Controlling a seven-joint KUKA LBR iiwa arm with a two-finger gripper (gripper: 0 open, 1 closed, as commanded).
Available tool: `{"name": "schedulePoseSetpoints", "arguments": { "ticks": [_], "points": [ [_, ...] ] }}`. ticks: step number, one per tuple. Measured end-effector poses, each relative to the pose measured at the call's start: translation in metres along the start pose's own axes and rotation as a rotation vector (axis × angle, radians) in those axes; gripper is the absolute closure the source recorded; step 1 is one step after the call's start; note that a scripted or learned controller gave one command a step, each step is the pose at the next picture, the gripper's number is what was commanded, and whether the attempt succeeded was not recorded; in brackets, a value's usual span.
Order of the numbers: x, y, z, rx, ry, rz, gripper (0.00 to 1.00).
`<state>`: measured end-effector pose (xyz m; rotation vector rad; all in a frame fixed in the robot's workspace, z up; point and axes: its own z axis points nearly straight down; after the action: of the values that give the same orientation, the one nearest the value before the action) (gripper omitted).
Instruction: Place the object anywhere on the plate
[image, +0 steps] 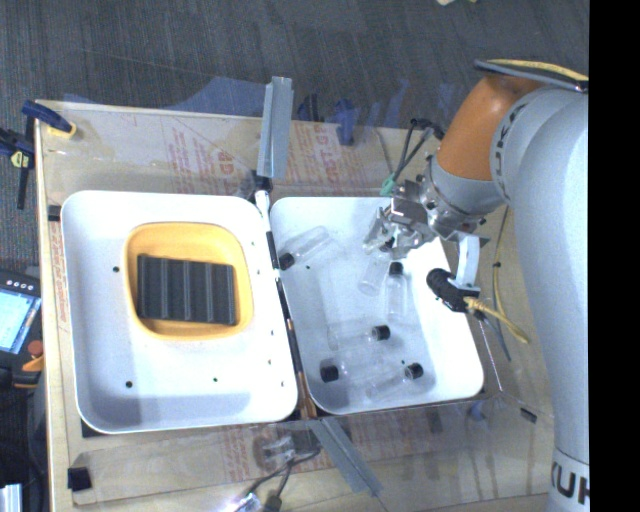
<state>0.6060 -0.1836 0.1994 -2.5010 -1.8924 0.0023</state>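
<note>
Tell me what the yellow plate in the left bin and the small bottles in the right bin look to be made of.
Yellow rounded-square plate: likely matte plastic or ceramic; even colour without glare, with a dark ribbed insert.
Small clear bottles with black caps: seemingly transparent plastic or glass; the shallow white right bin shows through them, and their edges glint faintly.

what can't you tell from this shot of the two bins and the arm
- Gripper, camera view: its metal parts blend with clear plastic below, so open or shut, and whether it holds anything, is unreadable.
- Clear plastic vials with black caps in the right white bin: transparent against white, so their count and outlines are uncertain.
- Yellow plate with dark ribbed centre in the left white bin: the centre's material is unclear.
</note>
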Motion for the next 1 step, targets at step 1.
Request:
{"name": "schedulePoseSetpoints", "arguments": {
  "ticks": [1],
  "points": [
    [0.0586,0.0065,-0.0216,-0.003,-0.002,-0.121,1.00]
  ]
}}
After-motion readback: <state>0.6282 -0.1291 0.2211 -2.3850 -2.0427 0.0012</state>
